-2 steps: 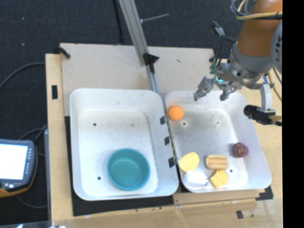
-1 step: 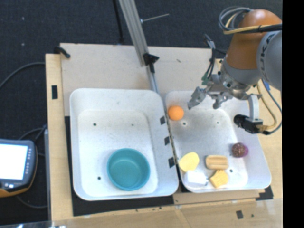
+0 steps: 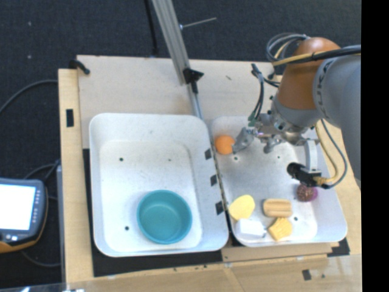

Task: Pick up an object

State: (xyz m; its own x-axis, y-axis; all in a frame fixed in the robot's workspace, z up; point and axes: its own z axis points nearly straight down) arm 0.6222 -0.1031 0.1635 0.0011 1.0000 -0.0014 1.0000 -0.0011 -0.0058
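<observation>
Camera view shows the open gripper (image 3: pixel 256 140) poised just right of the orange ball (image 3: pixel 224 145), gripping nothing.

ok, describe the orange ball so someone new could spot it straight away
Look at the right-hand white bin, the one the arm reaches over. The orange ball sits alone at that bin's far left edge, beside the wall it shares with the other bin. It is the only round, plain orange thing, well apart from the yellowish pieces clustered at the near edge.

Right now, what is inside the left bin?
The left bin holds one teal bowl, upright near its front. The bowl's inside looks bare. Whatever lies beneath the bowl is covered. The rest of the floor shows just a few dark specks.
</observation>
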